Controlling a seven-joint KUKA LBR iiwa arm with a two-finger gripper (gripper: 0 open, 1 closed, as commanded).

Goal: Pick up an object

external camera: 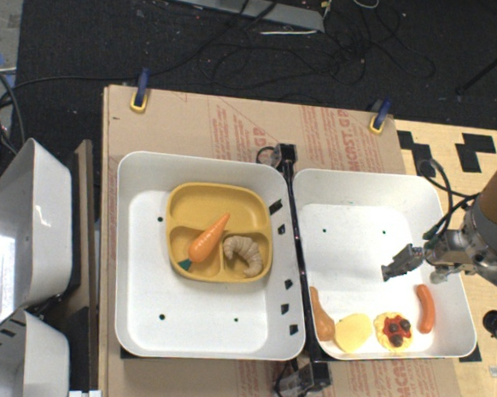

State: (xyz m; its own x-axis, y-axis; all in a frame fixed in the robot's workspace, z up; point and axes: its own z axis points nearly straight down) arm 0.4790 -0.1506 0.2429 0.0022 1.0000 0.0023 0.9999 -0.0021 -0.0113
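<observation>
My gripper (400, 265) hangs over the right bin (359, 202), near its right side, reaching in from the right. Just below and right of it lies a red sausage (427, 308). Along the bin's near edge sit a small tart with red berries (394, 330), a pale yellow round slice (354, 332) and an orange-brown drumstick-shaped piece (320, 315). In the left bin (141, 253) a yellow divided plate (179, 205) holds a carrot (209, 237) and a beige shrimp-like piece (244, 253). Nothing shows between the gripper's fingers.
The two bins meet at a black divider (290, 239) with clips. The bench board (237, 120) stretches behind the bins, with yellow clamps at its far edge. White containers (23, 227) stand off the bench at the left.
</observation>
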